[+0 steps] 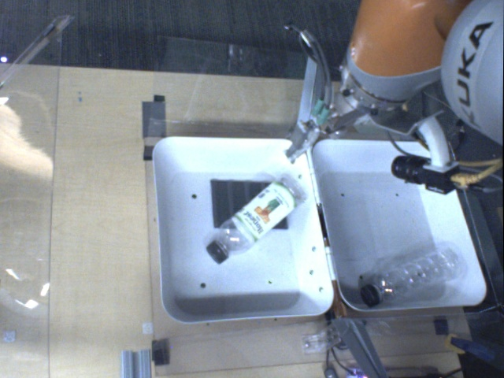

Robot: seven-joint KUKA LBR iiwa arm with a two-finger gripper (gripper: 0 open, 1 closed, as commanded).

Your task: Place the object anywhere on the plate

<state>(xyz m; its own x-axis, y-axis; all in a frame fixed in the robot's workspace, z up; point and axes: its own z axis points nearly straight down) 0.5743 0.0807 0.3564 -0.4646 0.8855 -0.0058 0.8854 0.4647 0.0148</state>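
**Arm above the bins, labelled bottle lying in the left bin**

Camera view: Two shallow white bins sit side by side on a pale wooden bench. In the left bin [177, 290], a clear plastic bottle with a printed label [253, 220] lies on its side, tilted diagonally, its dark cap toward the lower left. Its upper half rests across a dark rectangular plate [230, 194] on the bin floor. In the right bin [354, 183], a second, unlabelled clear bottle [409, 274] lies near the front wall, cap to the left. The gripper [299, 144] hangs over the rear of the divide between the bins, apart from both bottles; nothing is visible between its fingers, and how far they are spread cannot be judged.
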